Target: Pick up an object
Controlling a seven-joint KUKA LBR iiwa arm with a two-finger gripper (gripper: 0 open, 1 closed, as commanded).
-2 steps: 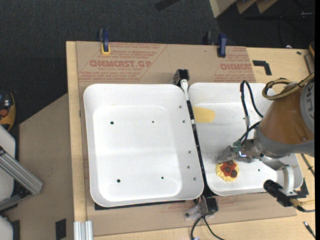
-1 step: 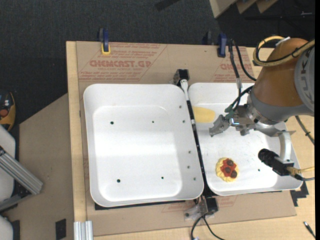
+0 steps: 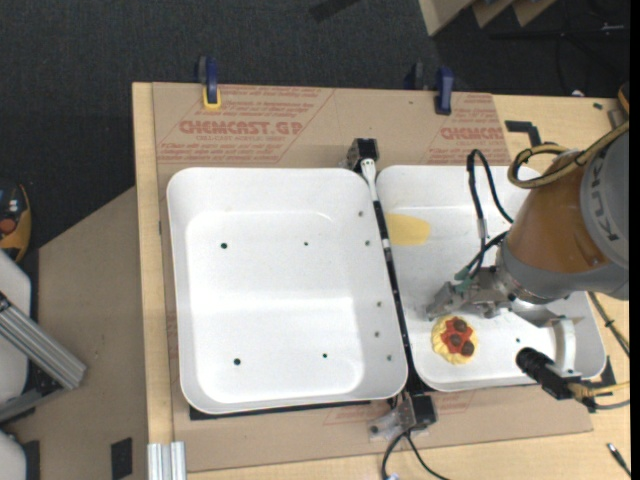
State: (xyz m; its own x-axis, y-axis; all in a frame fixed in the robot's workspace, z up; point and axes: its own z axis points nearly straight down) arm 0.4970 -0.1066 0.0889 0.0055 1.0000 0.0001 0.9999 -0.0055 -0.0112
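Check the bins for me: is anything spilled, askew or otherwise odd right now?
Nothing stands out. The right bin holds a pale yellow flat piece and a round yellow item with red spots, both lying inside it. The gripper sits just above the spotted item.

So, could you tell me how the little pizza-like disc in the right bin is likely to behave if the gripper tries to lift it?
The pizza-like disc lies flat and thin on the right bin floor, so fingers may struggle to get under it. It looks like a small toy, probably light. On the smooth white floor it may slide rather than roll.
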